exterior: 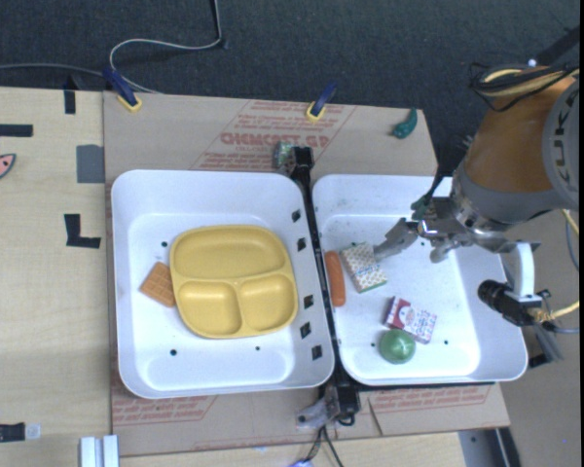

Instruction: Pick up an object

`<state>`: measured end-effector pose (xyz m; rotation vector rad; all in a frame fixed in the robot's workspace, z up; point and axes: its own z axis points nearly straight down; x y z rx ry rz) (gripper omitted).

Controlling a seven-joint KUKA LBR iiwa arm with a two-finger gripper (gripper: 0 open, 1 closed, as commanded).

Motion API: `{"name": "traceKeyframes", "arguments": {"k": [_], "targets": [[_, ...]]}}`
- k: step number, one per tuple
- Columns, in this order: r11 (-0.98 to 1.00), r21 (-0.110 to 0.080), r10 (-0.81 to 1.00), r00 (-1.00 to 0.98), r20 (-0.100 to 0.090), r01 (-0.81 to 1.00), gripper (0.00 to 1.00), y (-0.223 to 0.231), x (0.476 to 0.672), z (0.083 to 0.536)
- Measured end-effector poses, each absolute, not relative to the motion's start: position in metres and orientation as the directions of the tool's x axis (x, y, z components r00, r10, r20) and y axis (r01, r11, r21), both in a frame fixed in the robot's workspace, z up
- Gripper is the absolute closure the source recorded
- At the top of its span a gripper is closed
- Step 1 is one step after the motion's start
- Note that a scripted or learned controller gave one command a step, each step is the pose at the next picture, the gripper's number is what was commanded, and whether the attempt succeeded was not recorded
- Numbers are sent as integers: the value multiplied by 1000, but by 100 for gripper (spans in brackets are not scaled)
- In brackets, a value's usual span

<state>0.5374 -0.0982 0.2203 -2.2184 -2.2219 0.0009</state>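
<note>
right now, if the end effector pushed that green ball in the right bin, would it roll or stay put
The green ball looks round, so it would probably roll on the smooth floor of the right bin. It touches the red and white packet, which might block it that way. It looks small and likely light, so a nudge could send it off.

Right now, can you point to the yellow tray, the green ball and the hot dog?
yellow tray (236, 278): camera view, middle divider.
green ball (397, 346): camera view, its top.
hot dog (335, 278): camera view, middle of its length.
</note>
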Motion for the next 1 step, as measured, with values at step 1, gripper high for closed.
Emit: {"name": "traceKeyframes", "arguments": {"k": [1], "targets": [[0, -1, 1000, 0, 1, 1000, 0, -100, 502, 106]]}}
